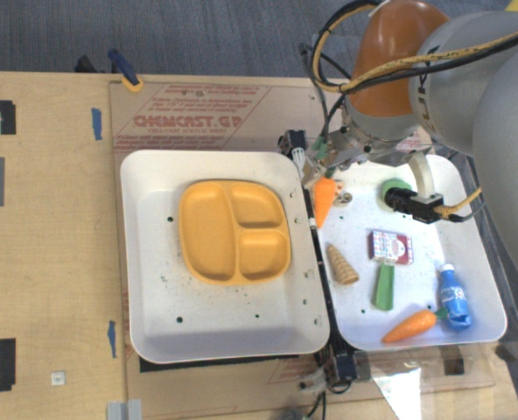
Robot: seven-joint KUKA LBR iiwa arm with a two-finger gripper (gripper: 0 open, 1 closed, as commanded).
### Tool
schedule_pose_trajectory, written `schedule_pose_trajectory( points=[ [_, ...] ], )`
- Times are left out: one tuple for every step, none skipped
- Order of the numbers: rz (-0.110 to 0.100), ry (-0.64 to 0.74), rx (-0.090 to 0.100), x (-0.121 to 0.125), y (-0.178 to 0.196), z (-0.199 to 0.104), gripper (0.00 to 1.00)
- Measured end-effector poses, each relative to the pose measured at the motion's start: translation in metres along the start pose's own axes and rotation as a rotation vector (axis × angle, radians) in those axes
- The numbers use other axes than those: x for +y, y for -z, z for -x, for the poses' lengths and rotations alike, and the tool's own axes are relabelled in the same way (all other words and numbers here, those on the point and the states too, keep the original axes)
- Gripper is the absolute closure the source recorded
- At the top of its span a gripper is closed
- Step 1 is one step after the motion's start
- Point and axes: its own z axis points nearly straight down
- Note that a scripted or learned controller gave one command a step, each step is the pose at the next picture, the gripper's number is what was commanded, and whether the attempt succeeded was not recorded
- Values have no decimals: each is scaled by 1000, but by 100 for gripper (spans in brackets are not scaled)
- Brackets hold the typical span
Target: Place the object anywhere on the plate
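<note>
Item: orange carrot (pixel 325 199), upper-left corner of right bin (pixel 482 322), against the wall shared with left bin (pixel 145 322). Long axis up-down in frame, tip toward me.
Hand (pixel 333 160) directly above its top end; whether it grips, I cannot tell.
Destination: yellow divided plate (pixel 234 231), leftward over the wall, near.

I count two white bins (pixel 145 322) (pixel 482 313), one yellow divided plate (pixel 234 231), two toy carrots (pixel 324 201) (pixel 409 326), one ice-cream cone (pixel 342 263), one green block (pixel 383 287), one red-and-white packet (pixel 390 247) and one blue bottle (pixel 452 297).
</note>
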Motion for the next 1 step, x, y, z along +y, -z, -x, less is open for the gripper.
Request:
schedule_pose_trajectory(
  points=[
    [-10, 1, 12, -2, -4, -4, 0]
  ],
)
